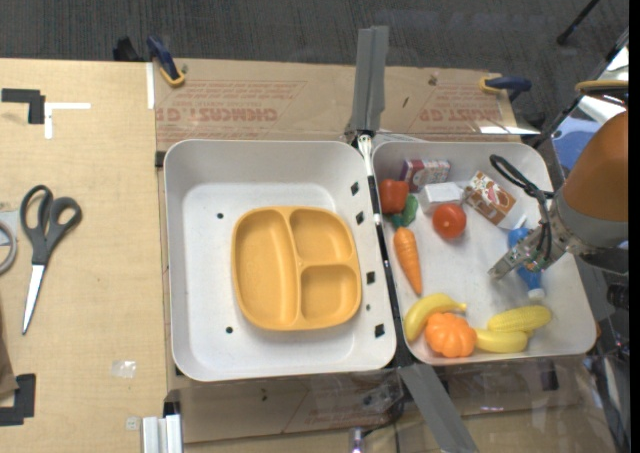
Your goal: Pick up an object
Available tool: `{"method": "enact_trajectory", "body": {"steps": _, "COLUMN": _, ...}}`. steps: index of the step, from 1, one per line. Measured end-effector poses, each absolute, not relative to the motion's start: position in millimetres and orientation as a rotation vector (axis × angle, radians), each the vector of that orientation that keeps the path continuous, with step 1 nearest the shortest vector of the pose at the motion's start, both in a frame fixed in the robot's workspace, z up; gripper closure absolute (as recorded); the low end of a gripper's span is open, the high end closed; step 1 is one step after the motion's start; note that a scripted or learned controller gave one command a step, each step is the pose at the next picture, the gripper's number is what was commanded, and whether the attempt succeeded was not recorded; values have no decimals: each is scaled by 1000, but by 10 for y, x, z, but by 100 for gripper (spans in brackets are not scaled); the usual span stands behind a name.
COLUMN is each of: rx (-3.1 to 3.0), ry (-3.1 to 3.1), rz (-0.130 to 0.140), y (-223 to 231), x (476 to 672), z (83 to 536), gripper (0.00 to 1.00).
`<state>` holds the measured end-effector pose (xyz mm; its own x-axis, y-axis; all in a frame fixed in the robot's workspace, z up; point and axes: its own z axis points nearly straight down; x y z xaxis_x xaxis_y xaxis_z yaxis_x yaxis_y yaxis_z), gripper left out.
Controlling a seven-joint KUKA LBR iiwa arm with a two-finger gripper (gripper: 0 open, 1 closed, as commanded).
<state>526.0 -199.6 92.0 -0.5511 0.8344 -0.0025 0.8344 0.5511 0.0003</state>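
Hand (517, 263) just above blue bottle (524, 259)

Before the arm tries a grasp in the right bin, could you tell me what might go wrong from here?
1. The gripper sits over a small blue object close to the right bin's wall, so its fingers might strike the wall.
2. The two bananas lie just below; a descent could nudge them or catch the wrong item.

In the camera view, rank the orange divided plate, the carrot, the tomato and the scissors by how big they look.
1. Orange divided plate, by far the largest.
2. Scissors, long but thin.
3. Carrot.
4. Tomato, smallest.
Scissors and carrot lie at different spots on the bench, so that gap is less certain.
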Motion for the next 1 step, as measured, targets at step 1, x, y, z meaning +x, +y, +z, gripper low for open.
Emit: {"method": "enact_trajectory", "body": {"steps": 1, "rx": 1868, "ry": 2524, "rz": 1, "y": -2046, "x": 5694, "z": 929, "gripper": 100}}
